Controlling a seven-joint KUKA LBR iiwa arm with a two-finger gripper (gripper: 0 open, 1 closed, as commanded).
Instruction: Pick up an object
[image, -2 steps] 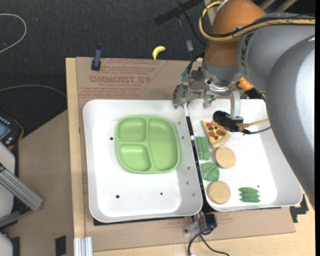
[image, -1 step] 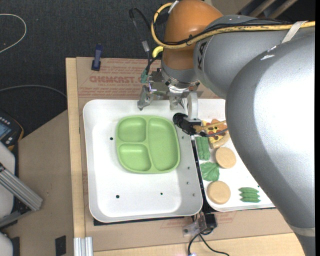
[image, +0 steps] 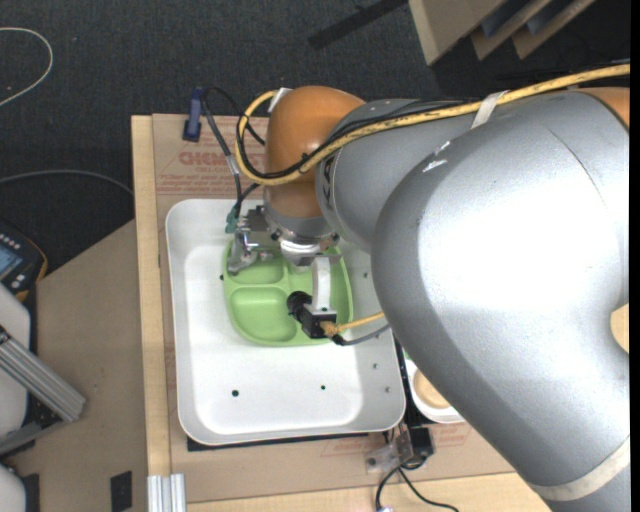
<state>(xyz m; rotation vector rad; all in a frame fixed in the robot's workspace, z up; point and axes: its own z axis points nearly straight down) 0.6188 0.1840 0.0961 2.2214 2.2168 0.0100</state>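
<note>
A light green dish (image: 262, 312) with compartments lies in the left white bin (image: 270, 405), towards its back half. My gripper (image: 240, 256) reaches down at the dish's back left corner, its metal tip at or just above the green rim. The orange-banded wrist (image: 300, 150) stands right above it and hides the back of the dish. Nothing is seen held.
The big grey arm (image: 500, 260) covers nearly all of the right bin; a pale round thing (image: 432, 398) peeks out under it by the bins' shared edge. A blue clip (image: 193, 115) sits at the bench's back left corner. Cables lie at the front edge (image: 405, 450).
</note>
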